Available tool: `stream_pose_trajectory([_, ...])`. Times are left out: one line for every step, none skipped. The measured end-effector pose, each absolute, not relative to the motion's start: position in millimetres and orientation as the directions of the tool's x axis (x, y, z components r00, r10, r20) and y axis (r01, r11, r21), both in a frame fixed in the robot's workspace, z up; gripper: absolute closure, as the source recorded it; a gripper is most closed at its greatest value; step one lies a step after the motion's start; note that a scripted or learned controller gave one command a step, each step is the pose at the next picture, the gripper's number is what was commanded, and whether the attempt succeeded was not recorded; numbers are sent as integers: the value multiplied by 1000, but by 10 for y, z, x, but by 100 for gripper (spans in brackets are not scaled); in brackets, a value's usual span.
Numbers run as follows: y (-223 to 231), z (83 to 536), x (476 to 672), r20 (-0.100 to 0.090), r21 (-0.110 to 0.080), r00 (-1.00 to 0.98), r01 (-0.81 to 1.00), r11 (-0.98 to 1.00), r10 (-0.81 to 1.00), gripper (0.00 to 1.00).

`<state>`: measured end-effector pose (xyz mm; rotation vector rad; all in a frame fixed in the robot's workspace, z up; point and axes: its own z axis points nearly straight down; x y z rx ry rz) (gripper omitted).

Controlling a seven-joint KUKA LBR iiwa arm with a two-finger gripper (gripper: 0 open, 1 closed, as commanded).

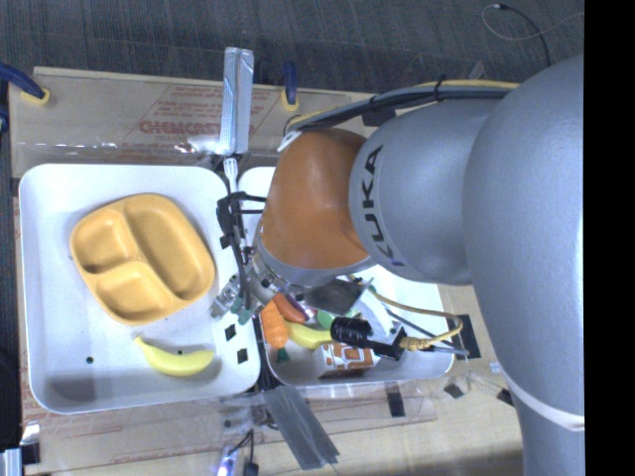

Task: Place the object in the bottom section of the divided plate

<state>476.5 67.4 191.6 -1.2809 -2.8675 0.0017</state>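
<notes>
A yellow divided plate [142, 256] sits in the left white bin [45, 296], toward the upper left of that bin, with three compartments, all bare. Below it, at the lower middle of the same bin, a banana [177, 358] lies flat on the bin floor, just off the plate's lower edge and not touching it. The grey arm [476, 186] with its orange band [313, 201] fills the right and centre of the frame and hangs over the right white bin [432, 367], covering most of it. The gripper [238, 300] shows as a dark cluster of parts at the divider between the two bins (too cluttered to tell whether it is parted or closed, or whether anything is in it). It is to the upper right of the banana, near but apart. In the right bin, under the arm, lie a carrot [275, 327], a second yellow piece [310, 335] and a small printed box [347, 358].
</notes>
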Motion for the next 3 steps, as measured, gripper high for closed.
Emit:
stream_pose_trajectory([1455,1421,5082,1,-4,-683,730,683,730,100])
stream_pose_trajectory([781,1916,4920,-1,0,-763,647,763,647,100])
stream_pose_trajectory([1632,1745,5321,1,-3,-724,690,724,690,100])
